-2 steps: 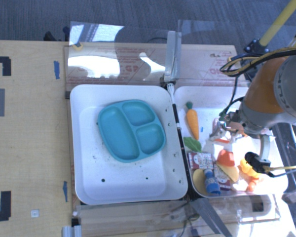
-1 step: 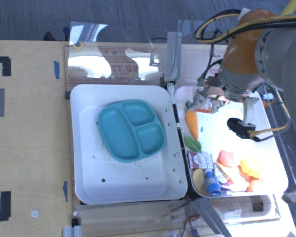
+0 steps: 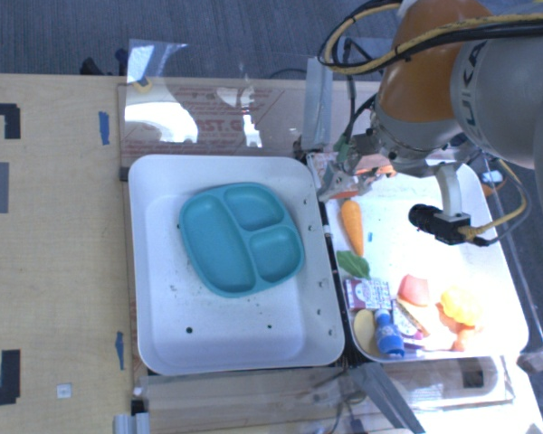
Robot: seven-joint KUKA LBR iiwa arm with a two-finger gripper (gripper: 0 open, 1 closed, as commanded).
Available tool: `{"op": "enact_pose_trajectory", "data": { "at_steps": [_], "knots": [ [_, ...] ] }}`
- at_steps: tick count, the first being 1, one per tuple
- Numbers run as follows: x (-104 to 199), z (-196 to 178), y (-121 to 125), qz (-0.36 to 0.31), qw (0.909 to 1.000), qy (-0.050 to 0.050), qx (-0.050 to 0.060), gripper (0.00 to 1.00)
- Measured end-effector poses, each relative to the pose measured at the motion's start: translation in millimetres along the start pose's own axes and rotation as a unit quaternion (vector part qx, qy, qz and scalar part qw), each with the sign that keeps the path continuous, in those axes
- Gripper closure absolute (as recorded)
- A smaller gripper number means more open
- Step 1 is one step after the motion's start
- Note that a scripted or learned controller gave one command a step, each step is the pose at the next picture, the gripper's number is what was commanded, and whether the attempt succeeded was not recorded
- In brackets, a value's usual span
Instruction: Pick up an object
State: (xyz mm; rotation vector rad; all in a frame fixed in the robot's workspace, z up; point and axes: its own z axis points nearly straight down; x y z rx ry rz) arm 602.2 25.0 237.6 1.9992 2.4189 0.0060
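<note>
The likeliest target is the carrot (image 3: 351, 225), which lies lengthwise in the right bin (image 3: 511, 269) hard against that bin's left wall, its green top (image 3: 353, 263) pointing toward the near end. Just beyond the carrot's far tip hangs the gripper (image 3: 357, 172), low over the far left corner of the bin; something pale pink sits at it, but whether that is a held object or part of the clutter cannot be made out, and whether the gripper is open or closed cannot be told either.

The main risk, as I judge it, is the wall: with the carrot pressed against it, a descent could land on the rim or push the carrot along instead of straddling it. A round, tapered body may also roll or squirt out.

Nearer than the carrot's leaves, a purple packet (image 3: 366, 292), a blue bottle (image 3: 388, 336), a pink piece (image 3: 414, 289) and orange toys (image 3: 459, 307) crowd together, so a grab there could catch two things.

Left of the carrot, across the wall, the teal divided plate (image 3: 242, 238) sits in the left bin (image 3: 154, 297).
</note>
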Motion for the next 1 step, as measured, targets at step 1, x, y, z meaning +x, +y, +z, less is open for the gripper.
{"op": "enact_pose_trajectory", "data": {
  "at_steps": [1],
  "knots": [
    [-20.6, -13.7, 28.2, 0.049, 0.9988, -0.001, 0.001, 1.0]
  ]
}}
